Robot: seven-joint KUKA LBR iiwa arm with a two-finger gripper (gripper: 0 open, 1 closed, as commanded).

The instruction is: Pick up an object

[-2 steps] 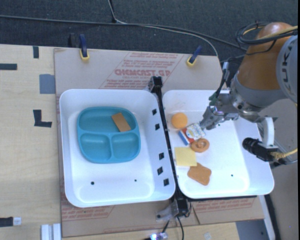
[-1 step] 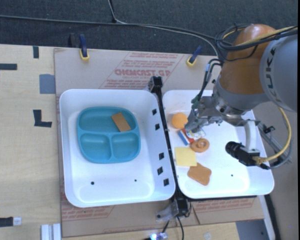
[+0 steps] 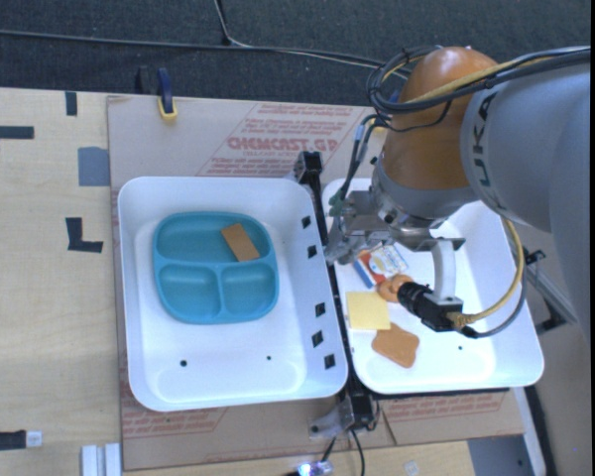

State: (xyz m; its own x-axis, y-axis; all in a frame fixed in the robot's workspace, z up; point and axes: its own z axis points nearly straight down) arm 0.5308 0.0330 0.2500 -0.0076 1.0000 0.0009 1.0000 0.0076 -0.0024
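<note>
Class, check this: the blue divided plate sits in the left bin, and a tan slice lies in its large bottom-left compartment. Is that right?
Not quite. In the camera view the blue divided plate does sit in the left bin, but the tan slice lies in its long top compartment, not the bottom-left one.

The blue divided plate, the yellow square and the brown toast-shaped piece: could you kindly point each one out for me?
blue divided plate (image 3: 190, 288): camera view, floor of its lower-left compartment.
yellow square (image 3: 368, 310): camera view, centre of its top face.
brown toast-shaped piece (image 3: 396, 345): camera view, middle of its upper surface.
</note>
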